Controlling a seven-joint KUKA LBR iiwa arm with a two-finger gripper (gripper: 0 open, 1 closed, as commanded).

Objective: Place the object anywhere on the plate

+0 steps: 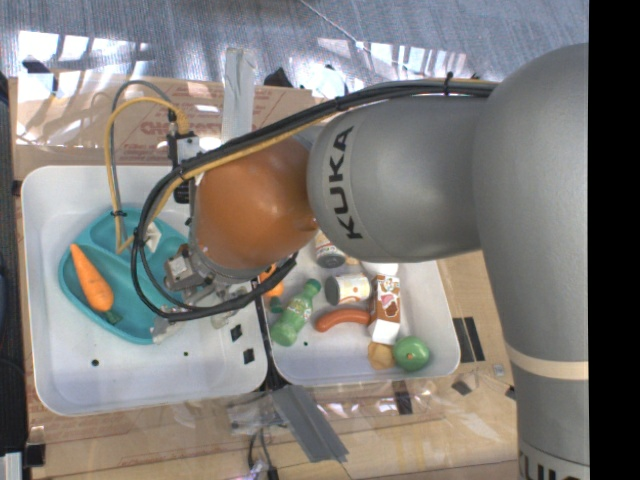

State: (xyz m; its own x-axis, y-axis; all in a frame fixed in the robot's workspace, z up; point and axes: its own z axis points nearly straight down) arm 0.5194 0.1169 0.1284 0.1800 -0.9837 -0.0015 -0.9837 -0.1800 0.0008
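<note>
White left bin (60,368) holds teal plate (135,320); carrot (89,277) lies diagonally, tip upper-left; finger state indiscernible.

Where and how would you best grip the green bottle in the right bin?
Probably across the green bottle's body, coming from above with the gripper closing across its width: it lies tilted on its side near the bin's left wall, its long sides more exposed than its ends.

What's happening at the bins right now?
The KUKA arm reaches in over the left bin, its wrist above the teal plate. A carrot already lies on that plate. The right bin holds a green bottle, a sausage, a green apple and a few other small items. The gripper itself is hidden under the wrist.
</note>
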